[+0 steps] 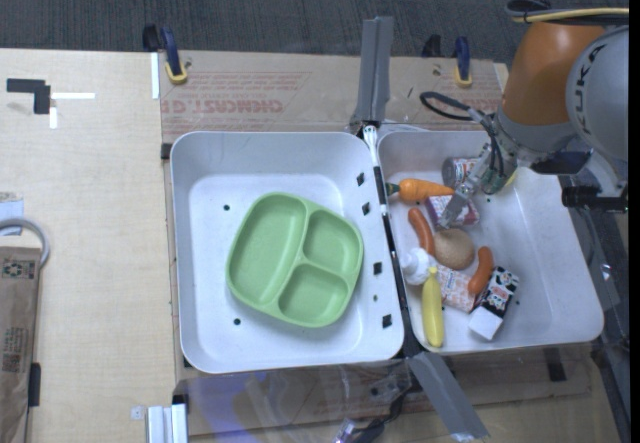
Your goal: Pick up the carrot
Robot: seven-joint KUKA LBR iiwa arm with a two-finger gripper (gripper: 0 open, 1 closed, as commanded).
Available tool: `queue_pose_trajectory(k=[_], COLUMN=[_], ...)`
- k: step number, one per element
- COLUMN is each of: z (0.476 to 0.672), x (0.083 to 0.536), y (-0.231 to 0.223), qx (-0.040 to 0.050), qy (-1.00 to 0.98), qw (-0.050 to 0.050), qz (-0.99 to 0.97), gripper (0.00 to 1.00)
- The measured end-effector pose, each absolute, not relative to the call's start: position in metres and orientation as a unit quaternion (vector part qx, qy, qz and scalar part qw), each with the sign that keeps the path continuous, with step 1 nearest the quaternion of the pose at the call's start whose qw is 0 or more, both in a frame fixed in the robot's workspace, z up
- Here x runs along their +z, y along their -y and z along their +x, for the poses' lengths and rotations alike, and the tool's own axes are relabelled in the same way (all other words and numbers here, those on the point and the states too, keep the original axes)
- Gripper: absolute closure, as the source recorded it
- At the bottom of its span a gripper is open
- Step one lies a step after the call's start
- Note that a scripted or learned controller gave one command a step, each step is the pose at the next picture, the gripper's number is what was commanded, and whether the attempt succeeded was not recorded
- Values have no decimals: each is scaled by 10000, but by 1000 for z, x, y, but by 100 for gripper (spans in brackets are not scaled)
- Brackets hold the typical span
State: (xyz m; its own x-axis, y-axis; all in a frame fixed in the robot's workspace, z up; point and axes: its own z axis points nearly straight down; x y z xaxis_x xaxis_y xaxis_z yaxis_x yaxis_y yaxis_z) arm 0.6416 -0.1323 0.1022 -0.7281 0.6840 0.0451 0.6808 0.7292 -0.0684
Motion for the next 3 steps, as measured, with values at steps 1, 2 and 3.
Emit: queue_pose_trajectory(k=[1, 2, 3], z=[638, 652, 614], x=[103, 191, 102], y=[132, 73, 95], qx=[224, -4, 5], qy=[9419, 9841, 9730], qw=[236, -10, 52], qz=[-3342, -1777, -2308], gripper=[0, 0, 0])
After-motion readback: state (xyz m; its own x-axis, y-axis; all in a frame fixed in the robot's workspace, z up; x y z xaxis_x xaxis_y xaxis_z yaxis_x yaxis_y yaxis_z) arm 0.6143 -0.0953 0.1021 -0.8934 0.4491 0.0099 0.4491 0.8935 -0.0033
